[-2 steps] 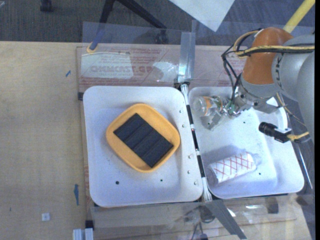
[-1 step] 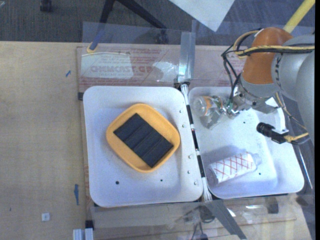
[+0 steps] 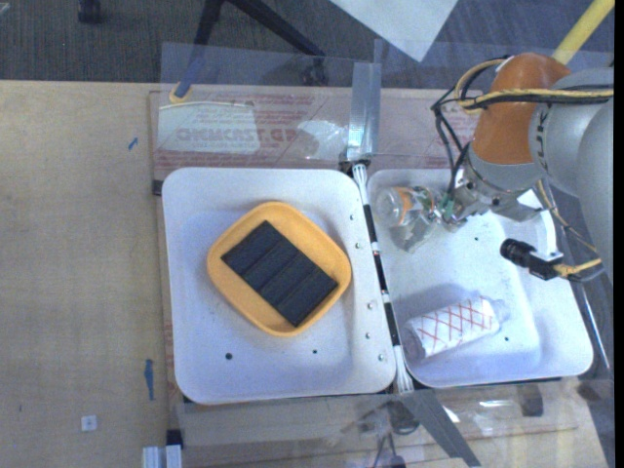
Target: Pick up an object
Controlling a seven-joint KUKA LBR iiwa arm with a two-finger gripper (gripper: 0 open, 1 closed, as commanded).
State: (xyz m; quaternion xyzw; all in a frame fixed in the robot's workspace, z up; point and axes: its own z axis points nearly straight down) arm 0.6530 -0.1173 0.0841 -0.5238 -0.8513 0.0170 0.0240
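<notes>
Reaching in from three o'clock, the grey arm (image 3: 575, 135) with its orange band bends down over the right bin (image 3: 546, 344), gripper (image 3: 444, 208) low at the bin's ten o'clock corner, touching or just beside a small clear plastic bottle (image 3: 402, 205) — fingers too blurred to tell whether apart or together. Toward six o'clock in the same bin, a soft white pouch with red lattice print (image 3: 454, 324), lying flat; in the left bin (image 3: 195, 359), a rounded-square yellow dish (image 3: 278, 266) with dark slatted inset.

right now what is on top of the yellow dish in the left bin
A dark ridged slab lies on the yellow dish, covering its middle; only the rim shows. Nothing else is on it.
</notes>
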